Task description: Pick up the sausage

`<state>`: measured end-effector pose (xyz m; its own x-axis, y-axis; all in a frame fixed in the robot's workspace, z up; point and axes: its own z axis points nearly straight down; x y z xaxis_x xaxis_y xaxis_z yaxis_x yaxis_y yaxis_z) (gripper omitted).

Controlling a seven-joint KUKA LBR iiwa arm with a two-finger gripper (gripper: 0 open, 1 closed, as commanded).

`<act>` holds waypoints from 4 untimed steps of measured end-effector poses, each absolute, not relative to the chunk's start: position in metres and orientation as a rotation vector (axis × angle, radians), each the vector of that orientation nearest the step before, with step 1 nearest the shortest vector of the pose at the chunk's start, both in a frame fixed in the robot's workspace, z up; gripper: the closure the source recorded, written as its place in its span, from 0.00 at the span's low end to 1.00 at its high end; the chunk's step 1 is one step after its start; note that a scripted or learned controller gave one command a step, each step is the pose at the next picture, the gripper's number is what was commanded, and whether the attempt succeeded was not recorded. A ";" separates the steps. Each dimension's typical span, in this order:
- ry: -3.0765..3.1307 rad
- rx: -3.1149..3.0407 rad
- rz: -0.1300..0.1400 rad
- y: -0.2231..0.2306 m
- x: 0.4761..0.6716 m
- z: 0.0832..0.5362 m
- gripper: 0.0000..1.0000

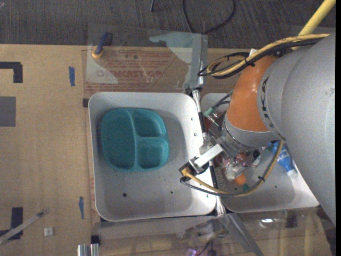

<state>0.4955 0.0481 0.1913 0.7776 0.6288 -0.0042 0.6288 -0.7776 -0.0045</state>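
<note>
My arm reaches in from the right, and its grey wrist with the orange band (pixel 250 97) hangs over the right bin (pixel 266 199). The gripper (pixel 235 169) points down into that bin's left part, near the divider between the bins, and is mostly covered by the wrist and cables. Small items crowd beneath it: something orange (pixel 241 179) and a reddish piece (pixel 244 157). I cannot pick out the sausage with certainty among them, and I cannot see anything held.
The left bin (pixel 106 196) holds a teal divided plate (pixel 135 138). A blue and white item (pixel 285 161) lies in the right bin beside the arm. A yellow and black cable loop (pixel 200 183) hangs over the divider. Cardboard (pixel 128 71) lies behind the bins.
</note>
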 end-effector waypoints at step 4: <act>-1.970 -2.444 0.004 0.002 0.504 0.271 1.00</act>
